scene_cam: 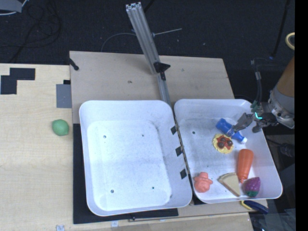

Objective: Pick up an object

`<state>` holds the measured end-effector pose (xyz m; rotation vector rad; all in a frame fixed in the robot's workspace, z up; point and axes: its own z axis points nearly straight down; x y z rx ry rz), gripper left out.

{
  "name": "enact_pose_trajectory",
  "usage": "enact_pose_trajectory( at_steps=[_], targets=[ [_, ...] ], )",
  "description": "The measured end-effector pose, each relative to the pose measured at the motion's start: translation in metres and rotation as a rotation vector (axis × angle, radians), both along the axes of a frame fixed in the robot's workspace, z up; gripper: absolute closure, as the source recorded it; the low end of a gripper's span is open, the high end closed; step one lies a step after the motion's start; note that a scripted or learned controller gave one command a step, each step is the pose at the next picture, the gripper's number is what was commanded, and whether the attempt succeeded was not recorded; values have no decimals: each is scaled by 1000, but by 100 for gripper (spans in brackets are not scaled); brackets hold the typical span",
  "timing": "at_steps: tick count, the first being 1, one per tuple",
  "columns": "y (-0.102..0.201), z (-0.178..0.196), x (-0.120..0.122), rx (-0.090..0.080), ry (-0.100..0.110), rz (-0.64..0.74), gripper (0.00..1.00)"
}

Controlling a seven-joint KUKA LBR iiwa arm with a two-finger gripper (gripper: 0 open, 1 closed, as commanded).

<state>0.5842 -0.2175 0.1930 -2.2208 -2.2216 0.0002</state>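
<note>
Far left on the worktop point(33, 143), a green ball point(60, 127) sits alone, well apart from both bins. Next, the left bin point(91, 129), white, w/ a metal rail point(147, 37) slanting up behind it toward the top of view. Black clips point(179, 151) run down the seam btwn the two bins.

Right bin point(202, 114) carries the objs. Low near its front-left: a pink toy point(203, 182). Just right of that, a tan wedge like a bread slice point(230, 183), touching a purple item point(252, 186) in the front-right corner. An orange carrot point(244, 163) stands just above the purple item. Mid-bin: a small yellow disc w/ red bits point(223, 143), and touching its upper edge a blue cylinder point(230, 130) lying tilted.

Pincer point(246, 123) comes in from the right, low over the bin, its dark fingers spread apart beside the blue cylinder's right end; nothing seen clamped btwn them. Grey wrist and orange band point(288, 83) at the right edge.
</note>
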Motion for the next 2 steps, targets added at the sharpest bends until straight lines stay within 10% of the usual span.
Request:
enact_pose_trajectory(
  at_steps=[2],
  targets=[
    [1,-63,-2,1,5,0,0]
  ],
)
